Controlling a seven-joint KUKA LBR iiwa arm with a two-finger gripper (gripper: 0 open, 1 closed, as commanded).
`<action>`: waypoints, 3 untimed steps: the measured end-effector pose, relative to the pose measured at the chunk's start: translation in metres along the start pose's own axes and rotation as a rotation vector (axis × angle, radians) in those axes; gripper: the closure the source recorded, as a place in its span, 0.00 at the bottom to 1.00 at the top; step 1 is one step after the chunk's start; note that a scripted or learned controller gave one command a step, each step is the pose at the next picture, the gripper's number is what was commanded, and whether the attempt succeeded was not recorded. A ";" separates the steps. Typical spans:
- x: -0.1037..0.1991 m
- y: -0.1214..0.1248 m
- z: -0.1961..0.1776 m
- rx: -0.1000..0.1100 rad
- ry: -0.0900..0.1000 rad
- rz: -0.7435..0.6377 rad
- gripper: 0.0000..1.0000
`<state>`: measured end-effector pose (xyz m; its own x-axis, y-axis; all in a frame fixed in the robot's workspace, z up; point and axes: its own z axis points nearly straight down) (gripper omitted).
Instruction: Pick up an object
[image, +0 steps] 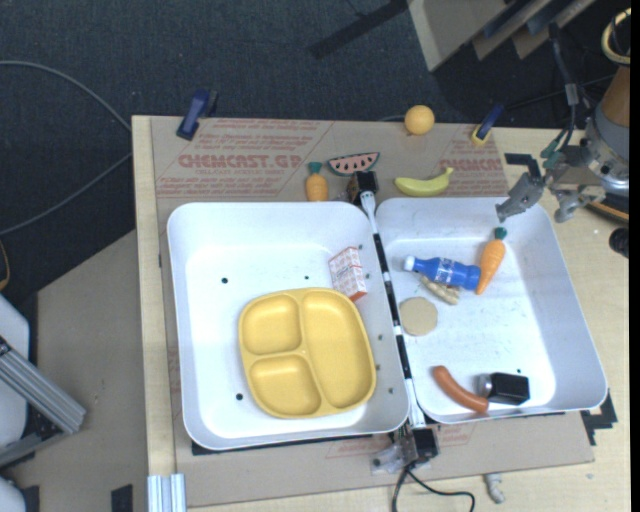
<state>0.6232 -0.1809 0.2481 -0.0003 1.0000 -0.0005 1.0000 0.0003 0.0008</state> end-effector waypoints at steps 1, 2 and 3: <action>-0.034 0.023 0.094 0.004 0.001 0.001 0.00; -0.020 0.014 0.164 0.003 0.001 0.000 0.00; -0.021 0.016 0.153 0.000 0.000 -0.001 1.00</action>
<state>0.6389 -0.2015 0.0955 -0.0012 1.0000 -0.0008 1.0000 0.0012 0.0009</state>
